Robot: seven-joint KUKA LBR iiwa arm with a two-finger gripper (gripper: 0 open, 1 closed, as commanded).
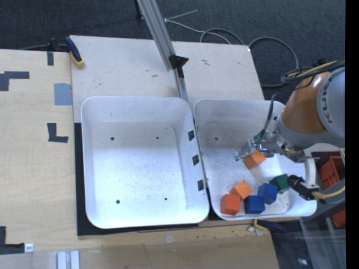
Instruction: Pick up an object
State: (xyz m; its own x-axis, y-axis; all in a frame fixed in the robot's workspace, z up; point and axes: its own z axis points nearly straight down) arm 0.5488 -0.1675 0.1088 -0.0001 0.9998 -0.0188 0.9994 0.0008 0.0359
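Gripping an orange block (255, 159), the tool (251, 153) hangs over the right bin (224, 116); next, I judge, lift it clear.

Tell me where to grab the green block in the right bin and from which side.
Grip the green block across its two open flat sides, coming straight down from above. It lies near the right bin's front corner, with a blue block close beside it, so sideways approaches look cramped.
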